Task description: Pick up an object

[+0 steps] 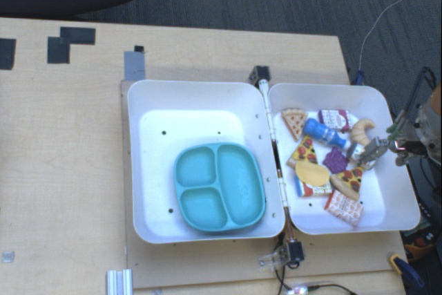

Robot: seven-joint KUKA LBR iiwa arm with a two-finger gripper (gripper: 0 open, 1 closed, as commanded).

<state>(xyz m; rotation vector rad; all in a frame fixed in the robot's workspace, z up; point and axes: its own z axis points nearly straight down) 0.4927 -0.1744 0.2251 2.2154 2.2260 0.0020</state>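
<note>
Two white bins face you: the left bin [148, 169] holds a blue divided plate [219, 186]; the right bin [397, 207] holds toy food [324, 162], with the gripper [369, 153] low over the purple piece [335, 160], its grip unclear

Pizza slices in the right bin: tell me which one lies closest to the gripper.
The pizza slice at the pile's lower right, just below the gripper. The other slices lie farther left: one at the top, one mid-pile.

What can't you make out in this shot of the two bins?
- Gripper, camera view: small and blurred, so open or shut is unclear.
- Arm: cut off by the right edge.
- Purple item: partly covered by neighbouring toys.
- Packet print: too small to read.
</note>
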